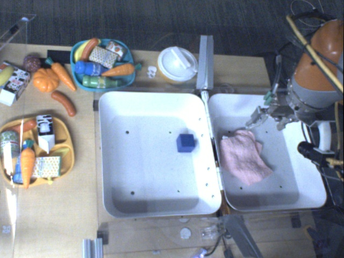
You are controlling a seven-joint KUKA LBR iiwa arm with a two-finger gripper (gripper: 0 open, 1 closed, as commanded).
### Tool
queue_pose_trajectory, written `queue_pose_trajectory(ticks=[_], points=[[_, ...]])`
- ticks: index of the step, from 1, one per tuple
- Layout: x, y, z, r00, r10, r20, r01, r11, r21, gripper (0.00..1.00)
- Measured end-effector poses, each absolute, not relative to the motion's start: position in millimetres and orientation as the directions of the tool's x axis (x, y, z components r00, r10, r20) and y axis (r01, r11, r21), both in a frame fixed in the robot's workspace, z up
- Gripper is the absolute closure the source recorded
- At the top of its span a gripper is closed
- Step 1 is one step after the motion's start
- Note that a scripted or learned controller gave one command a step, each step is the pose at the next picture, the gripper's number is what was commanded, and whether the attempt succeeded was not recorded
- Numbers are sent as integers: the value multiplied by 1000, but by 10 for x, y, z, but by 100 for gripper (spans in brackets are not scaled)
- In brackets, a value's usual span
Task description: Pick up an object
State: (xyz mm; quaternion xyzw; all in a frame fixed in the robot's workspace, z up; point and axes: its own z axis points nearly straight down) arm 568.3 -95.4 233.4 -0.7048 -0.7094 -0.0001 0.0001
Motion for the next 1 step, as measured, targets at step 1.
queue_pose_trajectory(ticks=[1], points=[[5667,-1152,983,-85,996,-2,996,85,12,0]])
